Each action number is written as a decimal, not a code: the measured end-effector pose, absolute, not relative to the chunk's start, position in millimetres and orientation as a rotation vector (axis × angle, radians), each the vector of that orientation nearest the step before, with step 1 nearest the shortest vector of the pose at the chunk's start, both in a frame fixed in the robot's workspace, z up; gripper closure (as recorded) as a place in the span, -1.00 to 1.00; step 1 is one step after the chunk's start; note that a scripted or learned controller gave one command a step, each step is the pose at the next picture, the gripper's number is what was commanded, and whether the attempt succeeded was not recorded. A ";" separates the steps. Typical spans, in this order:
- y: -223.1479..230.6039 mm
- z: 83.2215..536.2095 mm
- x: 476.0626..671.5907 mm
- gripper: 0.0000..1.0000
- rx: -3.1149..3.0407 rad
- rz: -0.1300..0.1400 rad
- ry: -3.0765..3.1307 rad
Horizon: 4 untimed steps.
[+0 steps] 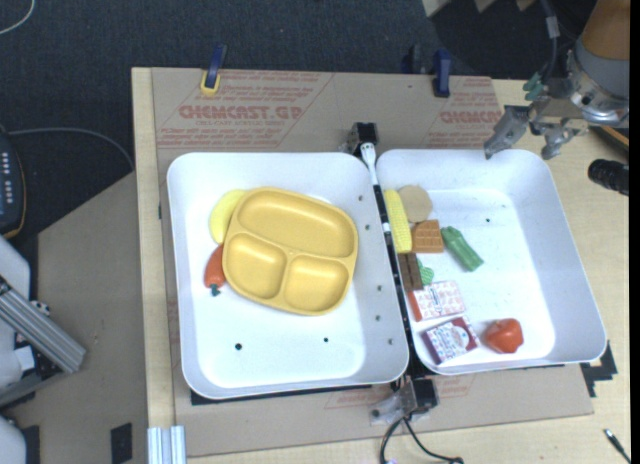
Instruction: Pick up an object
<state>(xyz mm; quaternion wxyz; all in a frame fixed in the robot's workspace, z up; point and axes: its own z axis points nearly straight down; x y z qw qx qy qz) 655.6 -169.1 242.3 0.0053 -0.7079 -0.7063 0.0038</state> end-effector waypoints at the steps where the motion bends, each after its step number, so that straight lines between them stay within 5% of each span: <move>1: -168.8 250.8 658.1 -1.00 -2.222 -0.001 -2.223; 4: -172.4 82.0 646.3 -1.00 -2.217 0.004 -2.220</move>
